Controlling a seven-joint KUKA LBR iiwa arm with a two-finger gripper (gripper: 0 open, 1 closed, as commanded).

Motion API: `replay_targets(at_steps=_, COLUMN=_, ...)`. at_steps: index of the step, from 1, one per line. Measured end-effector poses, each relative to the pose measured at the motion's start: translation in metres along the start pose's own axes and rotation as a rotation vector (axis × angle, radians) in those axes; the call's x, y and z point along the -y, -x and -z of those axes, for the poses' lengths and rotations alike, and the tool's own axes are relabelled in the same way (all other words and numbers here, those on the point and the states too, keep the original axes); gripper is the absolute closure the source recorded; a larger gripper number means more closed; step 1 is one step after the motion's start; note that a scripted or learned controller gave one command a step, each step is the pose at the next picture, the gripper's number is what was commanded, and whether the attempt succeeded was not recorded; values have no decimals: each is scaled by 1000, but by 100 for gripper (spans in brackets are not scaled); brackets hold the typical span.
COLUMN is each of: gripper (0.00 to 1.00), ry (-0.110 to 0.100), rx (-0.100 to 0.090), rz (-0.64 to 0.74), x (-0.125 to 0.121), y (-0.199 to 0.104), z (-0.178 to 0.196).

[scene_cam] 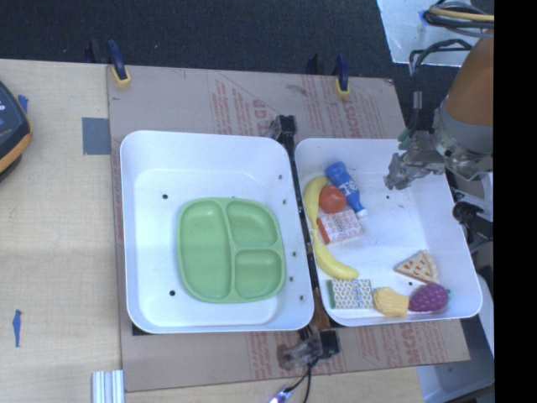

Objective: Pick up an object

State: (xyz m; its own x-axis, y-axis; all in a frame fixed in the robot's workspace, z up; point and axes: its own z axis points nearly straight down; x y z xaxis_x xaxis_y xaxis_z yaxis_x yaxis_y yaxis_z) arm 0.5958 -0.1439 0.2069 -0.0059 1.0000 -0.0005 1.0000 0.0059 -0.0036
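Yellow plastic banana [322, 233] lying in the right white bin [457, 225], beside its left wall.
Its long axis runs near-to-far, curve bowing left; the grey two-finger gripper [403, 175] hovers well apart, grasping nothing, its opening unclear.

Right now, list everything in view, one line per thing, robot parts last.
bins: 2, white, side by side on the bench
tray: 1, green, left bin
banana: 1, yellow, right bin's left side
tomato: 1, red, on the banana
bottle: 1, blue, beside the tomato
packet: 1, red and white, below the tomato
box: 1, green patterned, near edge
lemon: 1, yellow, beside the box
grapes: 1, purple, near right corner
pizza slice: 1, tan, above the grapes
clamps: 2, blue, far edge
gripper: 1, grey, over right bin's far side
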Motion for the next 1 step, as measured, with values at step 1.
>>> replay_targets(at_steps=1, gripper=0, ry=0, rx=0, rz=-1, x=0, y=0, z=0)
